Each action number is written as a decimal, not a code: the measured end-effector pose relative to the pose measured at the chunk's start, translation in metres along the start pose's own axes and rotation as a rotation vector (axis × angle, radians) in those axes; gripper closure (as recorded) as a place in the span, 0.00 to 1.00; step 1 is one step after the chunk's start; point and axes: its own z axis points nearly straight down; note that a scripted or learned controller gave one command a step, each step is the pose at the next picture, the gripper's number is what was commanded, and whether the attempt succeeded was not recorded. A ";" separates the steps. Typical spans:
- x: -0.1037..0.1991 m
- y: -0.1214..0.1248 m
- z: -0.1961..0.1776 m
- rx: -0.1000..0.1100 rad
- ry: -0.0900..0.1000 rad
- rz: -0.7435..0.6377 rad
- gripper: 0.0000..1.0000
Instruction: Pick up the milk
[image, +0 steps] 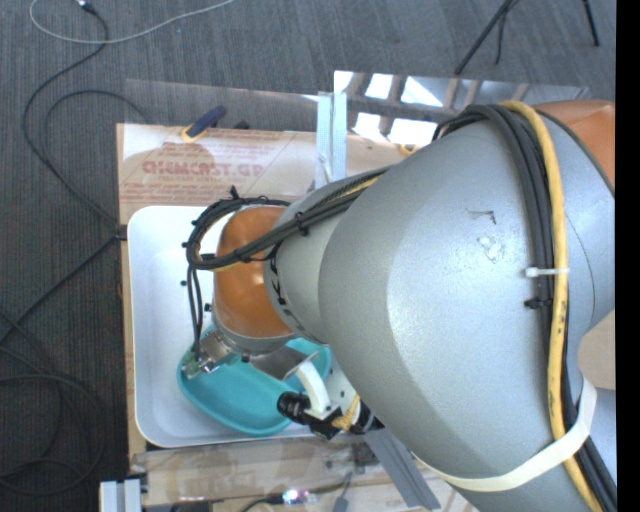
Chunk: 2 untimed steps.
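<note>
My grey arm (440, 300) reaches in from the right and covers most of the bins. Its orange wrist band (245, 275) hangs over the left white bin (150, 300). Below the band, the gripper mount (215, 350) points down into the near part of that bin, right over a teal bowl-like object (235, 400). The arm hides whatever lies under it. I see no milk carton.
Black cables (200, 240) loop around the wrist. A cardboard sheet (200, 165) lies behind the left bin, with a blue and yellow item (203, 122) on its far edge. Dark carpet (60, 300) surrounds the bench on the left.
</note>
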 end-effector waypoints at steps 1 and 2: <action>0.004 0.001 -0.178 0.029 -0.005 -0.060 1.00; -0.010 -0.009 -0.131 0.030 0.001 -0.344 1.00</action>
